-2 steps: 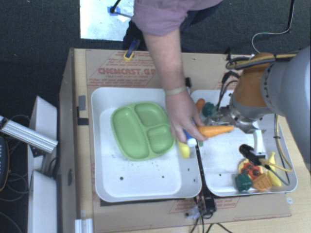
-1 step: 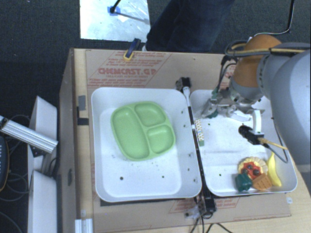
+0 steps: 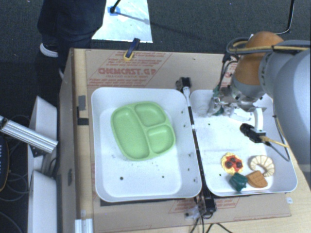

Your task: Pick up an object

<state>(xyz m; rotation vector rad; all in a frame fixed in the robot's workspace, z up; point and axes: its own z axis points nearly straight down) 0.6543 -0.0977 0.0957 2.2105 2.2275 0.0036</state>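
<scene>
Camera view: two bins (image 3: 121, 188), four toys (image 3: 232, 162).

A robotics lab. Two white bins (image 3: 146, 188) sit on a cardboard-topped bench (image 3: 131, 69). Beside the bench lie loose cables (image 3: 12, 178) and dark carpet (image 3: 194, 13).

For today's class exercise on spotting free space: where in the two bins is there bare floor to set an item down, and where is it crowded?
Left bin: bare floor along the near edge, below the green divided plate. Right bin: a bare patch mid-floor, between the gripper at the far end and the toys near the front. Crowded: the near right corner, holding the yellow-red toy, teal piece and two pastry-like toys.
</scene>
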